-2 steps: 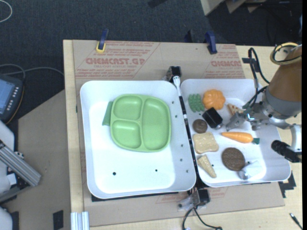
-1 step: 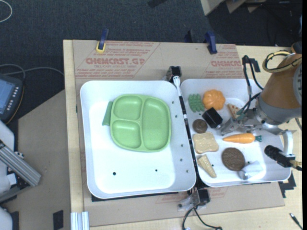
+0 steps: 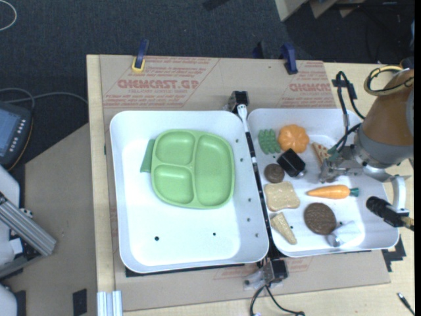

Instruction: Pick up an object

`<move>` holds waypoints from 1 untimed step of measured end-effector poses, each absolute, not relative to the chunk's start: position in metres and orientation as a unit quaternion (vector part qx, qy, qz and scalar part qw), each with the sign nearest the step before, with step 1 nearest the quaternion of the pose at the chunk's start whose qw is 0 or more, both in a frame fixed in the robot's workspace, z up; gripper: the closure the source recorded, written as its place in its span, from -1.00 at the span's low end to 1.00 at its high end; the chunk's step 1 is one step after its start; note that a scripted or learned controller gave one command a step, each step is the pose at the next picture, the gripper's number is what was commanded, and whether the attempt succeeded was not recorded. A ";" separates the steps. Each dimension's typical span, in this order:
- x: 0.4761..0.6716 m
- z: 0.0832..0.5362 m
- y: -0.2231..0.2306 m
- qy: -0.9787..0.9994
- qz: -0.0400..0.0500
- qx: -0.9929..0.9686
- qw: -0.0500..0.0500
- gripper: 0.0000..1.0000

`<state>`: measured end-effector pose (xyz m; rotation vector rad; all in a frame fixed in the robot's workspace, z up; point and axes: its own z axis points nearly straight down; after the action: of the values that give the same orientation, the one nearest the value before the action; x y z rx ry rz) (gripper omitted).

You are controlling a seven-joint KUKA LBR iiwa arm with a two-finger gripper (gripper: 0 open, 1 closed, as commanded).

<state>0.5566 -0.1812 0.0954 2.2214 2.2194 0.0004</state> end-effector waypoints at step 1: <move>0.561 0.159 -0.184 0.707 0.002 0.707 0.004 1.00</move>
<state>0.5614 -0.1840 0.1591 2.2149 2.2162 0.0051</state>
